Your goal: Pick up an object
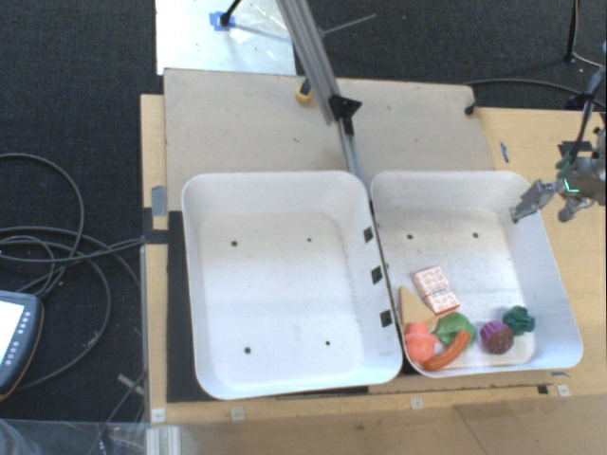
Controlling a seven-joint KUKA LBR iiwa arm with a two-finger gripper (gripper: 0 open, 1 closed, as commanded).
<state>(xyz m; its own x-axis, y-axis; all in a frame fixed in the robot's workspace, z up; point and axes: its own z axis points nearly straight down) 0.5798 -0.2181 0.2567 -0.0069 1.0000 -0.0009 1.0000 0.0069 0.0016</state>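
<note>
Toy food lies in the right bin's point(545, 254) near corner: a pink patterned block point(435, 288), an orange-red piece point(419, 336), a green leafy piece point(453, 327), an orange carrot-like stick point(448, 351), a purple round piece point(496, 336) and a dark green piece point(519, 319). A tan wedge point(409, 303) lies beside the bin's left wall. My gripper point(548, 203) hangs at the right bin's far right rim, well apart from the toys, its two grey fingers spread with nothing between them.
The left bin point(204, 254) sits beside the right one, with black clips along the shared wall. A grey pole point(318, 60) slants down from the top to the bins' joint. Cables and a tablet point(14, 335) lie on the floor at left.
</note>
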